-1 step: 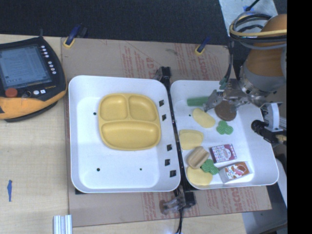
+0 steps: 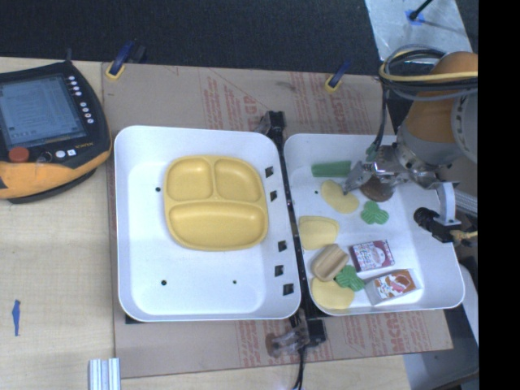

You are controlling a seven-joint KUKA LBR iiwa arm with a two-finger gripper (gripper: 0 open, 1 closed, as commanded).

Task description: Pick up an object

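The objects to pick lie in the right bin (image 2: 439, 299). A pale yellow piece (image 2: 338, 197) sits near the bin's upper middle, just below and left of the gripper (image 2: 364, 177). A flat green bar (image 2: 331, 169) lies beside it toward the far rim. A small green leafy piece (image 2: 374, 213) rests just right of the yellow one, and a brown round thing (image 2: 377, 189) sits directly under the arm's wrist, partly hidden. Further forward are a second yellow piece (image 2: 318, 231), a tan bun-shaped item (image 2: 328, 261), another green piece (image 2: 349, 279) touching it, and a third yellow piece (image 2: 332, 294) at the near rim. Two small printed packets (image 2: 371, 255) (image 2: 393, 284) lie to their right.

The jaws hang low over the bin's upper part, near the first yellow piece; whether they are parted or closed, or grip anything, cannot be told from this angle.

The left bin (image 2: 138, 218) holds a yellow divided plate (image 2: 216, 201). On the desk (image 2: 49, 283) to the far left rests a control pendant (image 2: 45, 128) with a screen.
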